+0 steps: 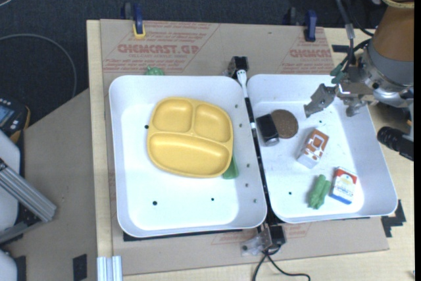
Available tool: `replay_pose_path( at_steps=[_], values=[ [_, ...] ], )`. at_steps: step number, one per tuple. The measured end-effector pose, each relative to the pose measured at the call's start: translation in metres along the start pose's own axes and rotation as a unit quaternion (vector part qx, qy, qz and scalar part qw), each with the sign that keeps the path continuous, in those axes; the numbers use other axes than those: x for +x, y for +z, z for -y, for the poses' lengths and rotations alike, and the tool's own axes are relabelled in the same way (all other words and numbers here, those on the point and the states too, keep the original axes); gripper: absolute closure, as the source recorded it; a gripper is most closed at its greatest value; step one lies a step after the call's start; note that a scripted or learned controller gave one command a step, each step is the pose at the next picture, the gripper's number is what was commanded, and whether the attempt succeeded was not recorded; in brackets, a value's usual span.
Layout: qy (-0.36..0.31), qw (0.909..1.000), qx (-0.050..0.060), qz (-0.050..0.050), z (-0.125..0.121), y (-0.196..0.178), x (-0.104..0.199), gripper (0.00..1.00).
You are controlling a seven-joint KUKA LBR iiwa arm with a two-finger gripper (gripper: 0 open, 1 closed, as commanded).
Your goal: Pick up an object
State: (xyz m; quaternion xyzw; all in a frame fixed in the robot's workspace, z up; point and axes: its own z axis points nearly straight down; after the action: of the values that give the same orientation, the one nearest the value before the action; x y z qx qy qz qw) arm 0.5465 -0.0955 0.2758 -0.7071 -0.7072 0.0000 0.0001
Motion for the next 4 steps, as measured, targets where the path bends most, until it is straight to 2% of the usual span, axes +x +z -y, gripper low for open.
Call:
replay_pose_path(
  at_steps=[1,2,3,4],
  values=[
    [0.0,1.0,-0.002,0.0,-0.001,-0.011,0.0,1.0],
    [-0.003,1.0,0.005,-0.002,0.049,0.042,0.067,1.0],
    [-0.003,1.0,-0.002,-0.001,0.067,-0.008,0.113,1.0],
    [-0.004,1.0,-0.001,-0.001,0.067,-0.002,0.179,1.0]
  ],
)
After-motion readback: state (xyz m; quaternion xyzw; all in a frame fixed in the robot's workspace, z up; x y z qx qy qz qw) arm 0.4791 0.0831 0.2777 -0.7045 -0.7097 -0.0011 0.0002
